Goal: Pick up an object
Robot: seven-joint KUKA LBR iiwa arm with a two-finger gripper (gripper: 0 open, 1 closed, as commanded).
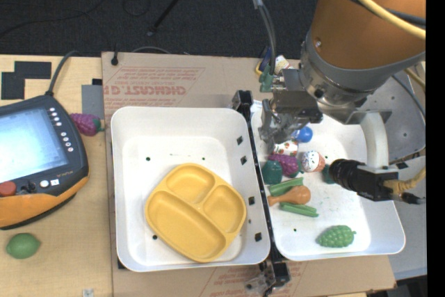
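Note:
My gripper (272,134) hangs low over the left part of the right bin (379,236), close to the wall between the two bins. Just below and to its right lie a small white and red toy (286,147), a blue ball (304,134) and a purple bunch of grapes (284,165). Nearer the front are a teal piece (272,171), green bean pods (285,187), an orange carrot-like piece (292,197) and a bumpy green fruit (336,236). A white and orange egg-shaped toy (313,161) sits right of the grapes. Nothing is visibly held.
The left bin (139,129) holds a yellow divided plate (195,211). On the bench to the left are a teach pendant (35,149), a second purple grape bunch (85,124) and a green lime (23,245). The arm's wide orange band (368,3) covers the right bin's back.

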